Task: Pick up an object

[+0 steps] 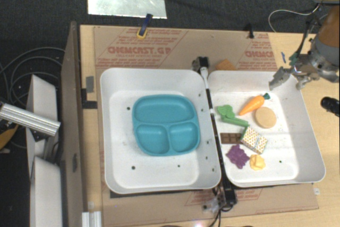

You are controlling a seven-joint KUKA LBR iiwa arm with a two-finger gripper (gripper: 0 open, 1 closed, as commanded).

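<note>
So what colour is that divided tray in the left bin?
Light blue tray, seen clearly in the camera view.

Grey arm with orange band, thin looping cables, and pale metal claw.

The right bin has its things crowded toward its left half: a carrot and a tan round piece near the middle, a green piece against the divider, and lower down a brown bar, a patterned block, a purple piece and a yellow piece packed close together, some touching. The bin's right side and its upper strip lie bare, giving open floor along the rim. In the left bin, a blue divided plate fills the centre, leaving only a bare margin around it. The tool hangs over the right bin's upper right corner.
</note>
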